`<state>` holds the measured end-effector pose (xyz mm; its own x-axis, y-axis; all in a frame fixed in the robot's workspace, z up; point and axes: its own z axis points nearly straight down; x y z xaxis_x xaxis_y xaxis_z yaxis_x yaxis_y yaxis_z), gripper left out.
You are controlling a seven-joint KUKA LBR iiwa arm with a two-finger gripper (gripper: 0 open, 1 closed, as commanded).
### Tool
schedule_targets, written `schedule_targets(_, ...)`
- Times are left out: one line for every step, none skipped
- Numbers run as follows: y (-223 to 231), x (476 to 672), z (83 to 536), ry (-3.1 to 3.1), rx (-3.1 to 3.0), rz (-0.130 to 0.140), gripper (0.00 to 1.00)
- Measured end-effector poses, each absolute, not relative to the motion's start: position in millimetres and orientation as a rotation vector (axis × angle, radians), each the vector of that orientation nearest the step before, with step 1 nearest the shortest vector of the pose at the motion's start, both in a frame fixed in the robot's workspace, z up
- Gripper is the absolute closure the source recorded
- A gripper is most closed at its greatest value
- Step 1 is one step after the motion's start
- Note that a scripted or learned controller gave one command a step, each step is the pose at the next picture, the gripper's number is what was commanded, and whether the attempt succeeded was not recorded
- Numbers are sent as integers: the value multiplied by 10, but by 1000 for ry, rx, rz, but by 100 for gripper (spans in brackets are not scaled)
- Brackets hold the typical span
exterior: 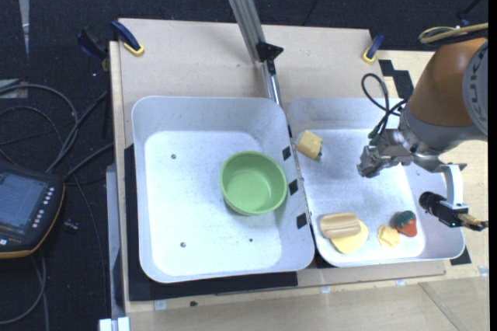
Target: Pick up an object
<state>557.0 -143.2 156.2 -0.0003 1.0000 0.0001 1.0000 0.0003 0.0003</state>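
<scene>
Over the right bin (353,113) my gripper (371,164) hovers, finger state unclear; next I descend onto an object.

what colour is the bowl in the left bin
Green: the bowl shows clearly in the camera view.

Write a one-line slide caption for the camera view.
KUKA arm's gripper hovers over the right bin near a yellow block; green bowl sits in the left bin.
</scene>
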Motion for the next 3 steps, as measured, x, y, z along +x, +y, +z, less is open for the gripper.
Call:
schedule_targets(-1378,5667,2070,2220,2218,4,100)
schedule_targets(-1377,5667,2003,2222,2221,-1,100)
schedule_targets(-887,5732,2156,2226,2217,3,100)
